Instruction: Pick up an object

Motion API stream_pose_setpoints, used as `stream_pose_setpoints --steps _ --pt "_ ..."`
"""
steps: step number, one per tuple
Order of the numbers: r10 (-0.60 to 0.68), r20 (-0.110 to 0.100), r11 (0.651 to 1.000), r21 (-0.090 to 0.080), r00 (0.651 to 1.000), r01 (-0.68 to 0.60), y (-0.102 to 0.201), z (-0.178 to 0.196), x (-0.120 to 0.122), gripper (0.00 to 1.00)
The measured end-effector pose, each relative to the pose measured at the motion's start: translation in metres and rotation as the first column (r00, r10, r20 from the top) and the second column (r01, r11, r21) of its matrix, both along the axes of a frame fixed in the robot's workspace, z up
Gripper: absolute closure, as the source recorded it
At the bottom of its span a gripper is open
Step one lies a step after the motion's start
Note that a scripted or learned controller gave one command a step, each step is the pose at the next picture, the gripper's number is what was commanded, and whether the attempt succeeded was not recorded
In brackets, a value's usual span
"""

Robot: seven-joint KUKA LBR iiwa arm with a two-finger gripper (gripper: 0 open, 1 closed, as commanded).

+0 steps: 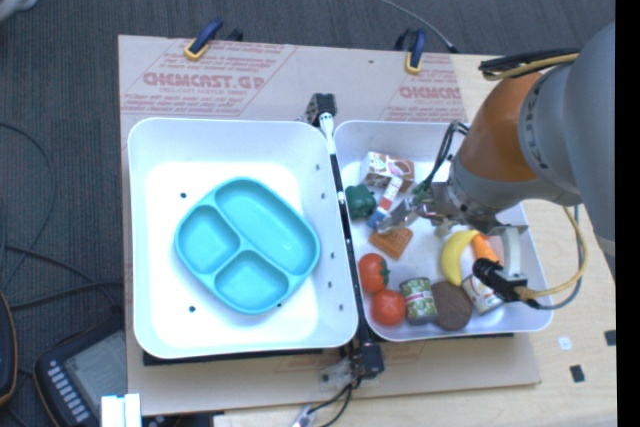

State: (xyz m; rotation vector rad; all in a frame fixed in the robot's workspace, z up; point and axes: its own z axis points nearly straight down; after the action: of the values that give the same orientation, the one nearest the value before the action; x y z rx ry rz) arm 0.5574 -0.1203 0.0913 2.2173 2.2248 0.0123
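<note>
My gripper [405,208] is low in the right bin [530,260], over the middle of the pile. It hovers just right of a green toy [360,201], below a red and white packet [386,169] and above an orange wedge [392,241]. Whether it touches any of them is hidden by the wrist. A yellow banana [457,256] and an orange carrot [484,246] lie right under the arm. Two red tomatoes [372,272] [388,307], a green can [417,300] and a brown lump [451,307] sit along the bin's front.
The left bin [150,175] holds a blue divided plate [247,245]. A black bracket [322,105] stands at the back between the bins. Blue and yellow clamps [204,38] [414,52] pin the board's far edge. A yellow cable [560,285] loops off the wrist.
</note>
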Motion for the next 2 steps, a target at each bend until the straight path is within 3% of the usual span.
stream_pose_setpoints --steps 1,2 --pt "-0.001 0.012 1.0 -0.003 1.0 0.001 -0.0007 0.0136 0.0035 1.0" --pt "-0.001 0.011 1.0 -0.003 1.0 0.001 -0.0009 0.0131 0.0032 0.0"
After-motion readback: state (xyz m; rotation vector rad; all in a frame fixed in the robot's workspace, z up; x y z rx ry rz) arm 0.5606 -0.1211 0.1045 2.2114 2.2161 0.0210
